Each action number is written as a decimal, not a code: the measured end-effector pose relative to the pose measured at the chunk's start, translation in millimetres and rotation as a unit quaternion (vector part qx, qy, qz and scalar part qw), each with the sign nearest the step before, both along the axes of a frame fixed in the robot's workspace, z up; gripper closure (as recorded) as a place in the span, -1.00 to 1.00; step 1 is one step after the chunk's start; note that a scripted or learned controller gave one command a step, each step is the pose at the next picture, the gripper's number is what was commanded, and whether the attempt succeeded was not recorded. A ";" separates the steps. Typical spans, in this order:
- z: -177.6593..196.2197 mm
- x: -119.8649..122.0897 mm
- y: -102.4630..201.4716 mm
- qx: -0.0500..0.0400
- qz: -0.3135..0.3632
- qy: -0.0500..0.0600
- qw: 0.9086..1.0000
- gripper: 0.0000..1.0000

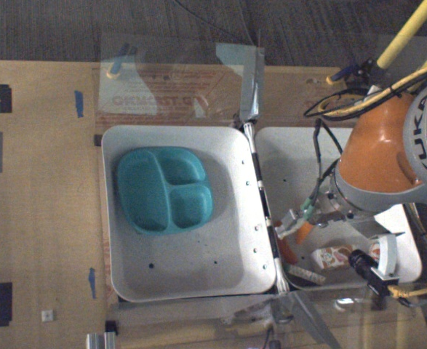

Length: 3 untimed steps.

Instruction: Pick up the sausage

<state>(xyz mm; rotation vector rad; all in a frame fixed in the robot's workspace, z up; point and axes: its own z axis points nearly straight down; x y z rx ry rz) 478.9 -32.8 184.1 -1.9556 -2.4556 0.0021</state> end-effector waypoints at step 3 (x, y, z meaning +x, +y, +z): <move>0.1 0.3 2.6 0.000 0.103 0.000 0.995 -1.00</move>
